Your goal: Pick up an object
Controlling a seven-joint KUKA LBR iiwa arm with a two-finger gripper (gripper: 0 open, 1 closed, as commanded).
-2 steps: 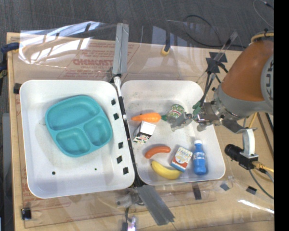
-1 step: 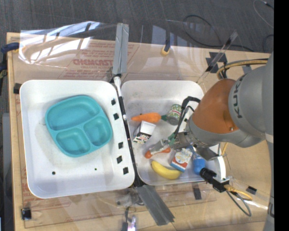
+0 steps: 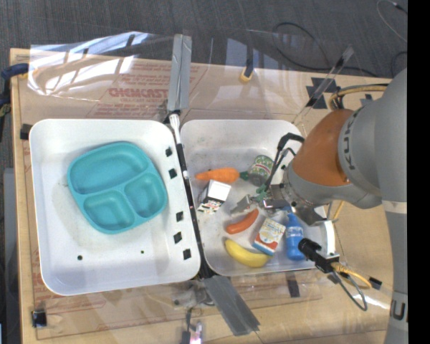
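Approach step. Gripper (image 3: 261, 201) low in right bin (image 3: 222, 131); finger spread cannot be judged. Red sausage (image 3: 242, 222) just beside it at 7 o'clock. Next: centre over it, close.

Red "CHEMCAST" lettering on the clear sheet (image 3: 140, 92) behind the bins.

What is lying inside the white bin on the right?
The right bin holds a carrot, small card box, red sausage, banana, carton, blue bottle and green can. The arm covers whatever lies beneath it.
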